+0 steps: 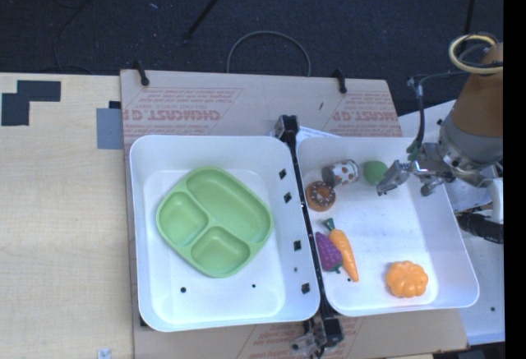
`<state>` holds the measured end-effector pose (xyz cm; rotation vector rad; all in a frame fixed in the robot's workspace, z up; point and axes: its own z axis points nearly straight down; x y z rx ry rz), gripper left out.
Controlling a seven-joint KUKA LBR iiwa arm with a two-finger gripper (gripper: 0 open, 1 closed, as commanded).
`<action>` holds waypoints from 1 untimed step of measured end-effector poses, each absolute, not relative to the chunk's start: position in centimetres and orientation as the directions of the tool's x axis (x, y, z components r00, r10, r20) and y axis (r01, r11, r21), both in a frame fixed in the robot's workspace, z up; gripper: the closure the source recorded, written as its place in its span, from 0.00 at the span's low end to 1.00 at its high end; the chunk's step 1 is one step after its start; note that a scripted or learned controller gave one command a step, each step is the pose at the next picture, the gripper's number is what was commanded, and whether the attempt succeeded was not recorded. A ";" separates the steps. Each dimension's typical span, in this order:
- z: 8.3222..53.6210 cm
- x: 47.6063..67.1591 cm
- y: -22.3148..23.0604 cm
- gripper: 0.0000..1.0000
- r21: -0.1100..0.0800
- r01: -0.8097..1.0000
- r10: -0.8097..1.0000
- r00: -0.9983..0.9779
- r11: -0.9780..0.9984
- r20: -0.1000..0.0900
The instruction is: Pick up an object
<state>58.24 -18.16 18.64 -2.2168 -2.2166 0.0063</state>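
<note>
The right bin [448, 226] holds several toy foods. A green ball [375, 171] lies near the back, with a small brown-and-white cylinder [342, 173] to its left and a chocolate donut [320, 196] in front of that. An orange carrot [344, 252] and purple grapes [328, 253] lie side by side near the divider. An orange pumpkin [407, 278] sits at the front right. My gripper [408, 183] hangs over the bin's back right, just right of the green ball, open with nothing between its fingers.
The left bin [148, 267] holds a green divided plate [214, 220]. A black divider [300, 226] runs between the two bins. The arm's grey body [477, 127] stands over the right bin's far right edge. Cables trail at the right.
</note>
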 end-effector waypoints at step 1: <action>13.0 58.4 -17.2 0.00 -0.008 1.000 1.000 -0.002 0.002 0.003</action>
